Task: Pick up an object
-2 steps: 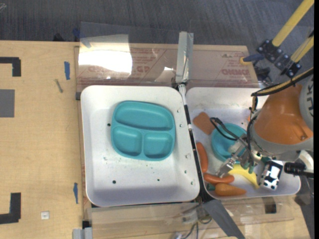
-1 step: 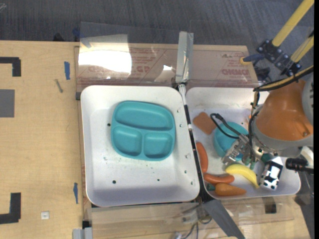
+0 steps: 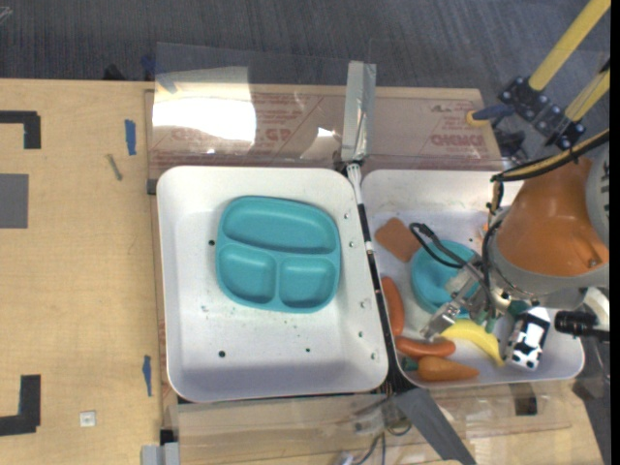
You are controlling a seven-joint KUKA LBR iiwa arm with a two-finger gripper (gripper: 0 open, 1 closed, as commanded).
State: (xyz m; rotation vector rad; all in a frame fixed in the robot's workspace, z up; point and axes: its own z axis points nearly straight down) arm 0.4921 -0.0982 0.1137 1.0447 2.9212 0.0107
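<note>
My gripper (image 3: 463, 310) is low in the right bin (image 3: 562, 368), under the arm's orange band (image 3: 547, 226). Its silver fingers (image 3: 444, 320) stand open just above a yellow banana (image 3: 477, 338) and against the lower edge of a teal cup (image 3: 434, 277). I see nothing between the fingers. Just below them lie a red pepper (image 3: 424, 347) and an orange carrot (image 3: 448, 368). A long orange sausage shape (image 3: 392, 304) lies along the bin's left wall. A brown flat piece (image 3: 395, 237) sits further back. A black and white toy (image 3: 528, 342) is at the right.
The left bin (image 3: 184, 356) holds a teal divided plate (image 3: 279, 252). A ridge (image 3: 366, 260) separates the two bins. A clear plastic sheet (image 3: 291, 124) lies behind them. The wooden bench (image 3: 68, 260) stretches left. Yellow rods (image 3: 572, 37) stand at the upper right.
</note>
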